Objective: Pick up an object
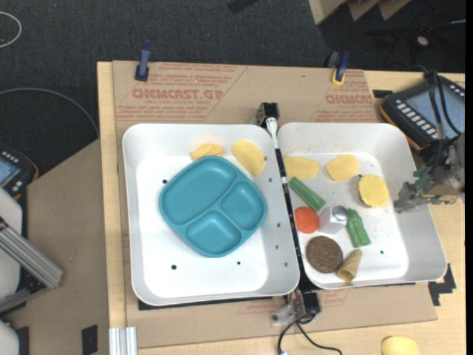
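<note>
Camera view: gripper (415,193) sits at the right bin's (425,268) right rim, mid-right of frame; how far open it is can't be told, nothing visibly held. Nearest target: yellow chip (373,191), just left. Risk: crowded toys, fingers could clip the rim or pinch air.

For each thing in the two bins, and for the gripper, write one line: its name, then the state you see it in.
Blue divided plate: upright, nothing on it, left bin.
Two yellow pieces: beside the plate's far edge.
Three yellow chips: flat, right bin.
Red tomato: resting beside a green pod.
Brown patty: flat.
Cone: on its side.
Gripper: over right bin's edge, holding nothing seen.
</note>
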{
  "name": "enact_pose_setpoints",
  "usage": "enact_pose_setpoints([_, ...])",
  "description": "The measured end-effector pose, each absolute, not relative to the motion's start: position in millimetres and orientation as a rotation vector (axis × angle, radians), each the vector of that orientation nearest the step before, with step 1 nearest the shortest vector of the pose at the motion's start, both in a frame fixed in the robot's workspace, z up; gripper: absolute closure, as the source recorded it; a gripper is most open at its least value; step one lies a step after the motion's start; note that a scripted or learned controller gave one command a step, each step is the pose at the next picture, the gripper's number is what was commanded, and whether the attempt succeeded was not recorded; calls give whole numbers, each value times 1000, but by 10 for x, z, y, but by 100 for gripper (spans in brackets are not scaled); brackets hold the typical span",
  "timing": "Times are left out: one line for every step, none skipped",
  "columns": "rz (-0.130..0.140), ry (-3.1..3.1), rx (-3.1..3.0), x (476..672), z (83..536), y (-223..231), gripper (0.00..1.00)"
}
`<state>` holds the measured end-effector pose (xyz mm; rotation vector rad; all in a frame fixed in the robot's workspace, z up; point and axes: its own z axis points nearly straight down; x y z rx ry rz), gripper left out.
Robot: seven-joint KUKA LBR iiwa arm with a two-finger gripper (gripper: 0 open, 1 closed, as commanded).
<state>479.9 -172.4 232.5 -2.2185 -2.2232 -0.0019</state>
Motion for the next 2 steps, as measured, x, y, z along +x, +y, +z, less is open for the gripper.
enact_pose_setpoints([1,-2220,-2229,4789,2296,-2270,100])
enact_pose_setpoints([-2,-2228,-2222,5428,1621,-2236,100])
